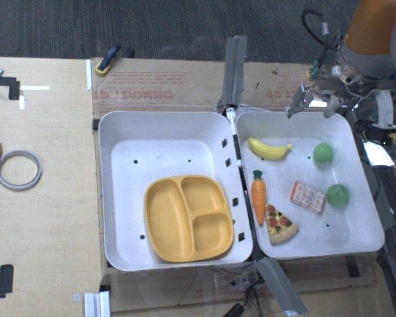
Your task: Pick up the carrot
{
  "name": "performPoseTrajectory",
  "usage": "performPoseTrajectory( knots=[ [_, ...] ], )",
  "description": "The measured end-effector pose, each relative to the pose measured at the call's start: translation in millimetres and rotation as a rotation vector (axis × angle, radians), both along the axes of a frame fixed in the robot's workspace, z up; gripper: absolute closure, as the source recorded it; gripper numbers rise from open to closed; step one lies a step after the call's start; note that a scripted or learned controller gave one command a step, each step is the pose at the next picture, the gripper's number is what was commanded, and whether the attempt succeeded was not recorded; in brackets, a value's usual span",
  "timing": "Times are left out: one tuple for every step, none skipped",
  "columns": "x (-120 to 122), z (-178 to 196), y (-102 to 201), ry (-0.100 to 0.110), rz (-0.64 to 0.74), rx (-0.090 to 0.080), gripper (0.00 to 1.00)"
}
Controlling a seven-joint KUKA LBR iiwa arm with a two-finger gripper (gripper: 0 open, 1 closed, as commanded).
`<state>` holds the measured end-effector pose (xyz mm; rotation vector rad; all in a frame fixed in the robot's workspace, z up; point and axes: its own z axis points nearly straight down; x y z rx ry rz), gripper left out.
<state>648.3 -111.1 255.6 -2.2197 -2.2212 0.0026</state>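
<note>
The small orange toy carrot with a green top (259,198) lies in the white bin on the right (356,240), close to its left wall. A yellow banana (269,148) is above it and a pizza slice (278,224) is just below. The grey metal tool (315,102) hangs over the bin's top edge, spread wide, holding nothing.

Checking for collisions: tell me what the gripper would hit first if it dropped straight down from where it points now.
Probably the right bin's back rim or bare floor near it; the gripper hangs above that edge, depth unclear.
</note>
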Motion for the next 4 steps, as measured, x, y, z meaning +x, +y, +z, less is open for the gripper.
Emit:
performPoseTrajectory(
  knots=[
    [-52,-65,62,0.002,-0.032,-0.001,0.0],
    [-52,-56,60,0.002,-0.038,-0.001,1.0],
    [-131,-65,83,0.0,0.32,0.0,1.0],
    [-156,-65,125,0.0,0.631,0.001,1.0]
  ],
)
